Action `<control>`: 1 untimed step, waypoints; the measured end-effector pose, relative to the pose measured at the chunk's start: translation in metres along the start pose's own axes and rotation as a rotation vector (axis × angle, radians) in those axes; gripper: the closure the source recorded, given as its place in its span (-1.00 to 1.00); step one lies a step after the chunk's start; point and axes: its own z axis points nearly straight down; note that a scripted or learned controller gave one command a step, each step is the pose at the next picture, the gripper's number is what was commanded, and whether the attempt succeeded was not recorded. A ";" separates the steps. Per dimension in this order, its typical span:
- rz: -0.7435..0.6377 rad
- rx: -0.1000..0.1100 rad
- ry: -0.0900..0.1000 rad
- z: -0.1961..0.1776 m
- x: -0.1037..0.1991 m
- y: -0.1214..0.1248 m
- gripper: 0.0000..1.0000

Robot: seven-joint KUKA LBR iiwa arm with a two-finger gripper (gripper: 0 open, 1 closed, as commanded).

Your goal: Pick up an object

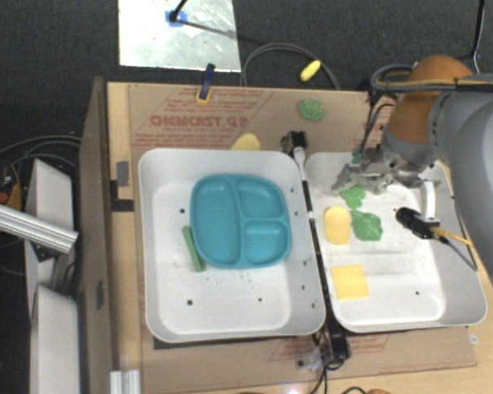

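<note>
In the right bin point(456, 298) lie a small green leafy piece point(353, 195), a second green leafy piece point(367, 226), a rounded yellow object point(337, 225) and a flat yellow square point(350, 282). My gripper point(363, 176) hangs low at the bin's far side, just above and touching or nearly touching the upper green piece. The metal of the wrist hides how it stands. Nothing is seen lifted off the bin floor.
The left bin point(160, 302) holds a blue divided tray point(238, 220) and a green stick point(192, 248) beside it. Behind the bins on the cardboard sit a yellow lump point(246, 143) and a green round thing point(311, 109). The grey arm point(468, 138) covers the right bin's far right corner.
</note>
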 end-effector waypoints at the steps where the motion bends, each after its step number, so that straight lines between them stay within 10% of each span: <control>1: 0.002 -0.015 -0.005 -0.022 -0.004 0.004 1.00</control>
